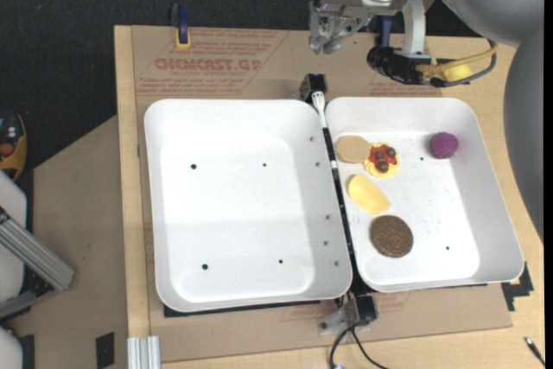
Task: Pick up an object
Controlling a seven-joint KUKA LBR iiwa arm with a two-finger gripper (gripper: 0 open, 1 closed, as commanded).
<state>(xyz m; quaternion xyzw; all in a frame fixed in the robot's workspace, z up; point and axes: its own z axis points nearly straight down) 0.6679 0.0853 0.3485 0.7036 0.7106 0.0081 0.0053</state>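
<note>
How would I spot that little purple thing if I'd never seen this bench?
Look in the right-hand bin, toward its far right corner. The purple ball sits there alone, apart from the cluster of tan, yellow and brown pieces near the bin's left wall. It is the one purple, fuzzy-looking thing.

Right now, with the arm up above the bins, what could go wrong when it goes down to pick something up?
The tan disc, the yellow piece with dark berries and the plain yellow piece crowd together by the right bin's left wall, so a grasp there may nudge neighbours or catch the wall. The gripper hangs beyond the bins' far edge, so it needs a long approach. The brown disc looks flat and may slip.
</note>
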